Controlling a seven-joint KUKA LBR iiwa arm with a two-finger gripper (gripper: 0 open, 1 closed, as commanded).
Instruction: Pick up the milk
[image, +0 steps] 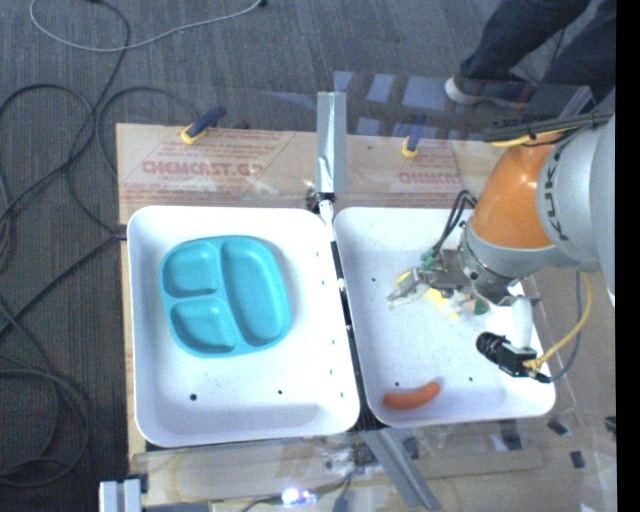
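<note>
My gripper (412, 285) hangs low over the middle of the right bin (400, 345), reaching in from the right under the orange wrist band. Just beneath and to its right lies a small yellow and green item (445, 297), partly hidden by the wrist. A white blocky shape (521, 316) that may be the milk sits against the bin's right wall, half covered by the arm. It blends into the white bin, so I cannot be sure what it is.
An orange-red sausage (412, 395) lies near the right bin's front wall. The left bin (150, 400) holds a blue divided plate (226, 294). A black connector with a yellow cable (505, 354) hangs off the arm at the right.
</note>
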